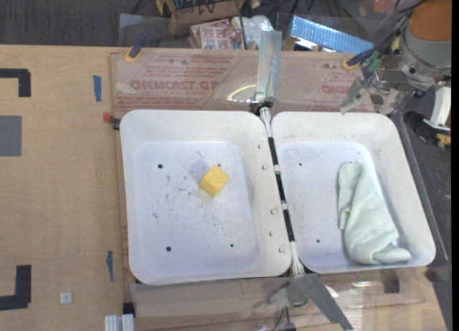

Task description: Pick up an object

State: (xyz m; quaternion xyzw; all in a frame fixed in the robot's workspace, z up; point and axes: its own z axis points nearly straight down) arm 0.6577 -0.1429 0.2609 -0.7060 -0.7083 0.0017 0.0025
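**Colleague:** What do you count on the surface (57, 179)?

**Me:** I count two white bins, side by side and touching along the middle seam. The left bin (136, 136) holds one thing: a single yellow block (214, 180), sitting a little above the bin's centre, turned at a slant and apart from every wall. The right bin (315, 136) also holds one thing: a pale green cloth (366, 216), bunched into a long roll along the bin's right side, running from mid-height down to the lower right corner, where it lies against the wall.

**Colleague:** And the arm?

**Me:** One arm (430, 21), coming in at the top right. I see its orange band and the grey wrist below it. The gripper (367, 92) hangs past the far rim of the right bin, over the clear sheet behind it, well apart from both the block and the cloth.

**Colleague:** Jaws?

**Me:** They stand spread apart, two thin prongs angled outward with nothing between them.

**Colleague:** Anything else?

**Me:** One strip of silver tape (268, 64) running back from the seam between the bins.
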